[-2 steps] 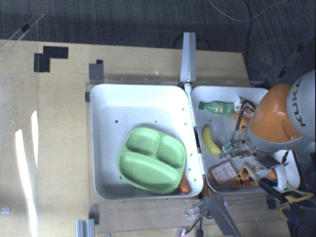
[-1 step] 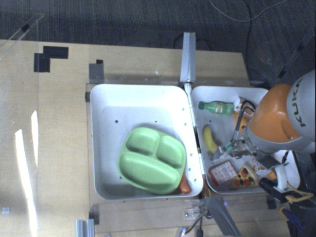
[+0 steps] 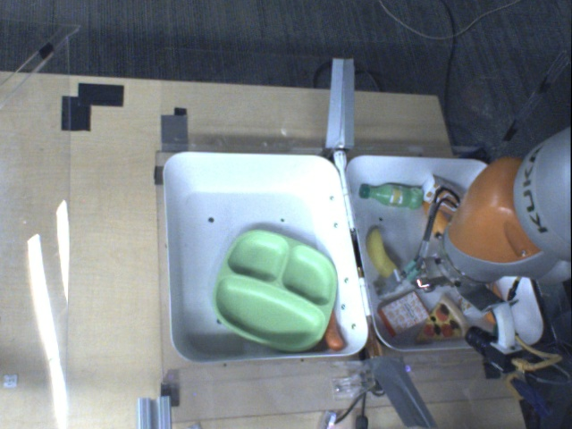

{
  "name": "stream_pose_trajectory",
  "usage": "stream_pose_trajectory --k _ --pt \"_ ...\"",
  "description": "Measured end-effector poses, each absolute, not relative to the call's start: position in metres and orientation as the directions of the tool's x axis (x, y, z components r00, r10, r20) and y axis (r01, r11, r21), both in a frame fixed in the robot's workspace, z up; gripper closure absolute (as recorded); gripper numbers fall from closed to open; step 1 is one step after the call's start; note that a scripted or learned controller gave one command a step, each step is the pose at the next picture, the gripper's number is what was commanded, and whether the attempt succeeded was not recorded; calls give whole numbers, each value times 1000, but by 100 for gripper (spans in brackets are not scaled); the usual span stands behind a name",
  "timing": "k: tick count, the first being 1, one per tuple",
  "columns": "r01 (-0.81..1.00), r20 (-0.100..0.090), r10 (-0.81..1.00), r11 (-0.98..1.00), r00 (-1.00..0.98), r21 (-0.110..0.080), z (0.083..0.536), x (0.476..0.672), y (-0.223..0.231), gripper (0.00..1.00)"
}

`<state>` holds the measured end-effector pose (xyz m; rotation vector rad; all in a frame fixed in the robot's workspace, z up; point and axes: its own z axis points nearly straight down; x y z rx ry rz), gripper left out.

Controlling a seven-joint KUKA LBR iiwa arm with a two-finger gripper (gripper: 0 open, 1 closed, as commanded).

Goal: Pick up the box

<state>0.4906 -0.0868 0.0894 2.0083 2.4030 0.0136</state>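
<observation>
The box is a small reddish-brown carton with a pale label. It lies flat near the front wall of the right bin. My gripper hangs low inside that bin, just behind the box and slightly to its right. It is close to the box, and I see nothing held in it. The arm's orange band covers the bin's right side.
A banana lies left of the gripper, and a green bottle lies at the back of the right bin. A colourful packet sits right of the box. The left bin holds a green compartment plate with an orange item at its edge.
</observation>
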Motion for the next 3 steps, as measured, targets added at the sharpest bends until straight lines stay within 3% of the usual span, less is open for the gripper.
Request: stream_pose_trajectory --k 1,2,3 --pt "984 -3 984 177 -177 20 101 493 -86 100" --pt "984 -2 984 177 -177 20 101 493 -86 0" --pt "998 0 998 61 -61 5 185 490 -33 0"
